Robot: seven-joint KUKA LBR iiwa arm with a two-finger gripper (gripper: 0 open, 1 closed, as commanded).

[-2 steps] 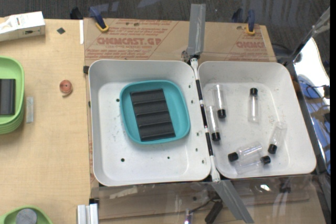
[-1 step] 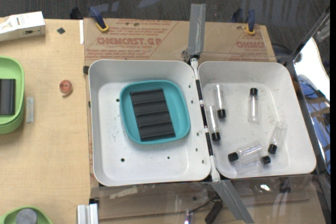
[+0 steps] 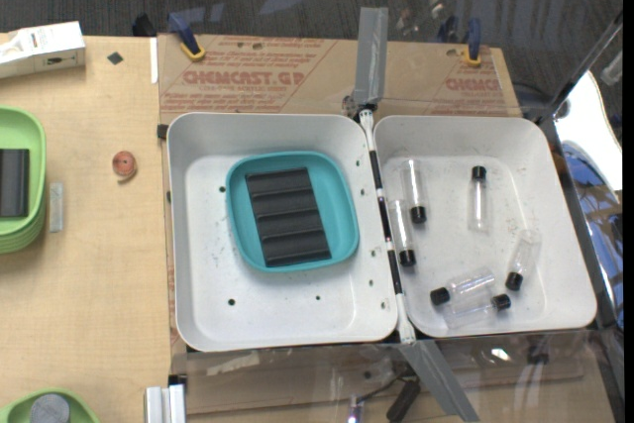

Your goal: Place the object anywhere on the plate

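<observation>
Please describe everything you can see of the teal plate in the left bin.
The teal plate is a rounded square dish with a raised rim, looking like smooth plastic. It lies flat on the floor of the left white bin, near the middle, turned slightly from the bin's walls and touching none of them. A dark ribbed insert with four parallel bars fills its centre. No tube rests on it.

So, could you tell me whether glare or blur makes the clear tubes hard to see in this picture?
Camera view: lighting is even and focus sharp; the tubes are transparent and nearly vanish against the right bin, only their black caps standing out; the teal plate reads clearly, with soft shadows.
</observation>
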